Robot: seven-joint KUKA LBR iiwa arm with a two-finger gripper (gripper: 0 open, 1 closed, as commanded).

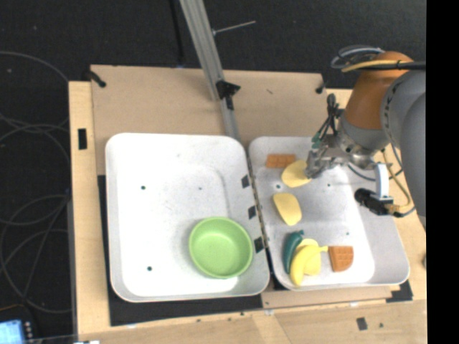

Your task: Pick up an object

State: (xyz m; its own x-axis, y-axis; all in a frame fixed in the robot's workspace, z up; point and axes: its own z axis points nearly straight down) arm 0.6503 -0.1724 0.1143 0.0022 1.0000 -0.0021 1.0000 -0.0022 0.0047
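Gripper (315, 165) low in the right bin (373, 264), at a pale yellow piece (295, 175).

Whether that piece is actually gripped cannot be told. Below the piece lies a yellow wedge (287, 208); further below, a teal piece (291, 245) touches a yellow banana (307, 259), beside an orange block (341, 258). A green bowl (220, 246) sits in the left bin (143, 163).
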